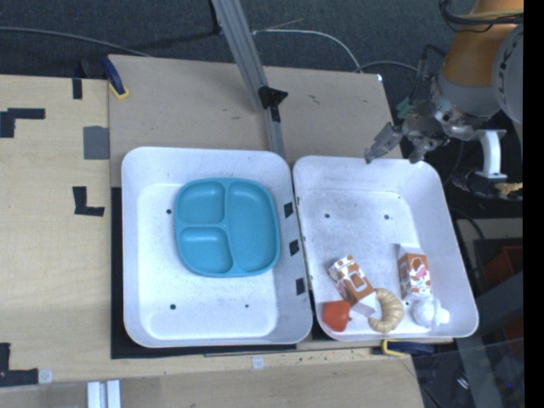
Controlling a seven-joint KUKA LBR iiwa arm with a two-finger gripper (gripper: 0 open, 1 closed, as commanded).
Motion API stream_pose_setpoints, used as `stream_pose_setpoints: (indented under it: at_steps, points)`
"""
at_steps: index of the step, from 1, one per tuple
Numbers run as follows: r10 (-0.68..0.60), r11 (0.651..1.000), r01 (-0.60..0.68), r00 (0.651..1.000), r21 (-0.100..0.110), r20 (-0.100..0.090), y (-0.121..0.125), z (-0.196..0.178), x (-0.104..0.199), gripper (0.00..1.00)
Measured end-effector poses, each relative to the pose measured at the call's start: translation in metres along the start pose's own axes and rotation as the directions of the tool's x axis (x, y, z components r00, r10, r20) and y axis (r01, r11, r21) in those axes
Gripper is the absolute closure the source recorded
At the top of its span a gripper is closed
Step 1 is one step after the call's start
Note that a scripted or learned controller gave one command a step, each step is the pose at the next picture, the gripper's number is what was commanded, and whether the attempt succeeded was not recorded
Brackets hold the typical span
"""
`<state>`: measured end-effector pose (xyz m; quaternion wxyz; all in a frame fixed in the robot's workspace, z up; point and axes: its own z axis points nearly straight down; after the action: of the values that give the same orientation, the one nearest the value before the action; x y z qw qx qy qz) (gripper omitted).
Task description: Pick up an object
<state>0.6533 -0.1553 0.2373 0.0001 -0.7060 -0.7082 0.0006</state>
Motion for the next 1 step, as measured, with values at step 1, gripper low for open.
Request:
stream_pose_setpoints:
  at_steps: [1]
  points:
    - [0.001,1.0,-0.001,1.0,0.0,0.0,-0.0001,0.0,-0.0002,0.0]
